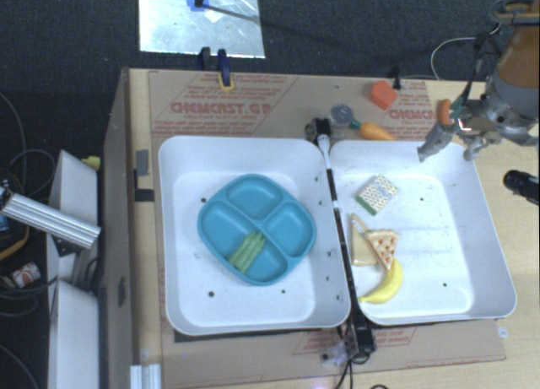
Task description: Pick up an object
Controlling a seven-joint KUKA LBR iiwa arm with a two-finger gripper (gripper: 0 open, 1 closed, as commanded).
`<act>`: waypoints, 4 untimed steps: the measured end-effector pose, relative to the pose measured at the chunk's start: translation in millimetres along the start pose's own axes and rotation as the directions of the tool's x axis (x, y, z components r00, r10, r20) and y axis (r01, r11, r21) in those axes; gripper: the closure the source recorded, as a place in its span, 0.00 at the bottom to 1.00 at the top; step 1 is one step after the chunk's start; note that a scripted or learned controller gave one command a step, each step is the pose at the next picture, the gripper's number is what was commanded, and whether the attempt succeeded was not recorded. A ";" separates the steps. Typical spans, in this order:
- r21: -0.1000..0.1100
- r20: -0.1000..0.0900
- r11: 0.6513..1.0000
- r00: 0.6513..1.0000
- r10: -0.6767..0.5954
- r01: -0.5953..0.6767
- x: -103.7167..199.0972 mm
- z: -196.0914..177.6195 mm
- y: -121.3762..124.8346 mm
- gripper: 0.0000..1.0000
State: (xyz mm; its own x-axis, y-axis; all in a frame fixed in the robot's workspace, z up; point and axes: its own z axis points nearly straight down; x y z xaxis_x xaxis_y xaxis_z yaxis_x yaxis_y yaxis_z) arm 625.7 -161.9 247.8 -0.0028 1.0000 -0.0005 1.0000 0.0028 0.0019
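My gripper [451, 148] hangs over the far right corner of the right bin [472, 218], with its two fingers spread and nothing between them. In that bin lie a small green and white box [376, 194], a wedge of sandwich or waffle [376, 248] and a yellow banana [384, 285], all toward the bin's left side and well apart from the gripper. In the left bin [181, 235] a blue divided plate [256, 228] holds a green piece [247, 251].
Behind the bins on the board lie an orange block [383, 94], a carrot-like piece [375, 132] and a small grey round thing [341, 115]. A silver sheet [201, 9] lies at the back. The right half of the right bin is bare white floor.
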 end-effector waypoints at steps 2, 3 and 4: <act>-0.018 0.005 1.000 1.000 0.002 -0.002 75.9 156.3 -109.7 0.00; -0.018 0.004 1.000 1.000 0.000 0.000 30.9 156.5 -3.3 0.00; -0.019 0.004 1.000 1.000 0.003 -0.003 37.0 155.9 -71.7 0.00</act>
State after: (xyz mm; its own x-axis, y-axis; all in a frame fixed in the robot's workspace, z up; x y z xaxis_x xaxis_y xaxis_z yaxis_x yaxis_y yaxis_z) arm 554.2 -125.1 91.8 -0.0002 1.0000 -0.0045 0.9998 0.0003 0.0209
